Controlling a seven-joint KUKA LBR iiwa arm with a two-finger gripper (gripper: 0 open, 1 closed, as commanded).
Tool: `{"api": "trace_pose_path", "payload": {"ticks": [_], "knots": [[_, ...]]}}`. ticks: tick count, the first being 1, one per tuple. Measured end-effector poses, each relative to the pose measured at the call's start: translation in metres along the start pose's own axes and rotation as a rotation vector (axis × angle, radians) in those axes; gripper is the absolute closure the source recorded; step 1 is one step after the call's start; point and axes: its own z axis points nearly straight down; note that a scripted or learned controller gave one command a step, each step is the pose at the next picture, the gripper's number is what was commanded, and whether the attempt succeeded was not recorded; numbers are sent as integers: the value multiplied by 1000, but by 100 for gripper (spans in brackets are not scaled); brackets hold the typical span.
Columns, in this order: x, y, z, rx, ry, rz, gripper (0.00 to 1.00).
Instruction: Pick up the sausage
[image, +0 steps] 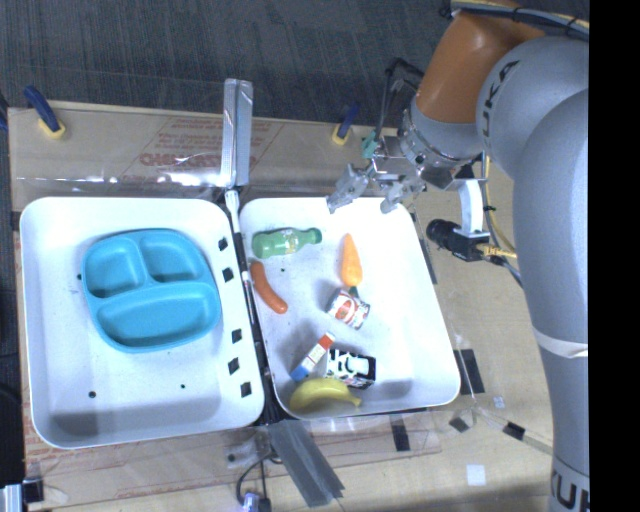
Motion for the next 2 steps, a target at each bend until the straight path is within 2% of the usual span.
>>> {"api": "trace_pose_path", "payload": {"ticks": [1, 2], "knots": [[31, -16, 142, 1, -1, -134, 0], [39, -50, 166, -7, -4, -206, 0]]}}
